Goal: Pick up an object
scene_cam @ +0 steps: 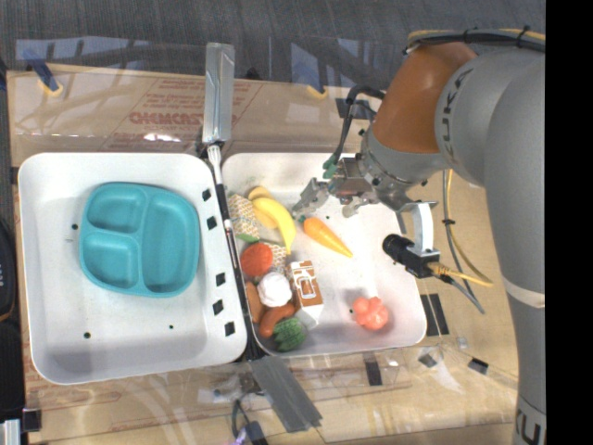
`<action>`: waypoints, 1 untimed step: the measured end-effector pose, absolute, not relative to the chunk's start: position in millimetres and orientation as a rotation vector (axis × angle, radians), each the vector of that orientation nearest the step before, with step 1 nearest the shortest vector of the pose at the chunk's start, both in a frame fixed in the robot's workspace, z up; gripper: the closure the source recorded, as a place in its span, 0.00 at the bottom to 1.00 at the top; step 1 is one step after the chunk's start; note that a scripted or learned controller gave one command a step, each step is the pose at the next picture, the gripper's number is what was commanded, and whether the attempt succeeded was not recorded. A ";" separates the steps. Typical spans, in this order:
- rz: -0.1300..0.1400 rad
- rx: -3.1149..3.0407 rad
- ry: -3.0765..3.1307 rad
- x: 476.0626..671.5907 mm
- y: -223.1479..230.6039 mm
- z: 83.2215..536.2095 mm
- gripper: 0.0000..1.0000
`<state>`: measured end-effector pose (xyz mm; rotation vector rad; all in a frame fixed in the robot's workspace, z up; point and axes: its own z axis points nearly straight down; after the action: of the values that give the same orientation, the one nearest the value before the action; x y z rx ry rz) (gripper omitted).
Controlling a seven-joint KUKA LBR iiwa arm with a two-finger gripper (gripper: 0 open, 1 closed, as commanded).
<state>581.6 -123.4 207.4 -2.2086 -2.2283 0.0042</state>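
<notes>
the pincer (320, 196) hangs low over the upper middle of the right bin (398, 334), its pale fingers pointing down and to the left; whether they are parted or closed cannot be told from this slant, and nothing shows between them. just below and to its right lies a carrot (326, 235), orange tip aimed toward the bin's lower right, very near the fingertips, though contact cannot be told. left of the pincer a banana (274, 216) curves along the bin's left side, beside a piece of netting (243, 213).

the arm (482, 119) comes in from the right, bulky grey body bent over the bin's upper right corner, the orange band (422, 100) turned toward the camera, the wrist angled downward with cables trailing.

further down the left wall sit a red tomato (257, 258), a white round thing (274, 289), a small printed carton (306, 284) and a green broccoli piece (289, 334). a pinkish-red fruit (372, 313) rests apart near the lower right.

the left bin (46, 341) holds a teal divided plate (141, 239). both bins sit on the worktop (111, 109).
</notes>
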 end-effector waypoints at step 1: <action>0.003 -2.380 -2.050 566.0 -124.9 235.3 0.00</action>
<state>566.0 -124.9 235.3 -2.3801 -2.0502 0.0029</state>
